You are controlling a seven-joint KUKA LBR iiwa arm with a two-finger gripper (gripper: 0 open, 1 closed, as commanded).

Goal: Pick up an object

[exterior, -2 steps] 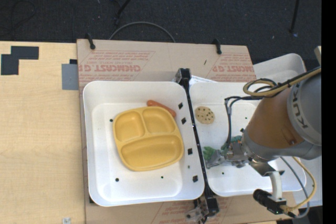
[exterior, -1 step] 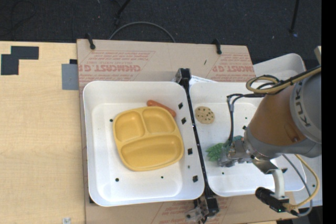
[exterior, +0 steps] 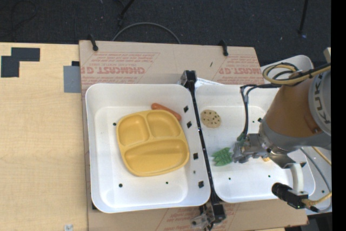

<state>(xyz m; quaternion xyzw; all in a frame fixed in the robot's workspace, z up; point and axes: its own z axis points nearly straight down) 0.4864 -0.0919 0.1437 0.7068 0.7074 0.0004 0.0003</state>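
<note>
Pale wooden bench (exterior: 38,159) under a sheet of printed cardboard (exterior: 162,65), dark carpet with loose cables (exterior: 146,30) beyond. Nearest the camera, front rims of two shallow white bins, joined by a black divider strip (exterior: 199,143). In the left bin (exterior: 102,170), a yellow three-compartment tray (exterior: 153,142), slightly skewed, with an orange carrot-like piece (exterior: 166,111) just behind its far edge, partly hidden. In the right bin (exterior: 243,189), a green leafy toy (exterior: 222,157) close to the divider, and just beside it, on its right, the gripper (exterior: 241,152), low over the bin floor. Fingers too dark and blurred against the wrist to say whether spread or closed; nothing seen clamped between them. Farther back, a round tan cookie (exterior: 211,118) with dark chips, flat on the bin floor, apart from the leafy toy. At right, the arm's orange band (exterior: 292,111) above the wrist.
</note>
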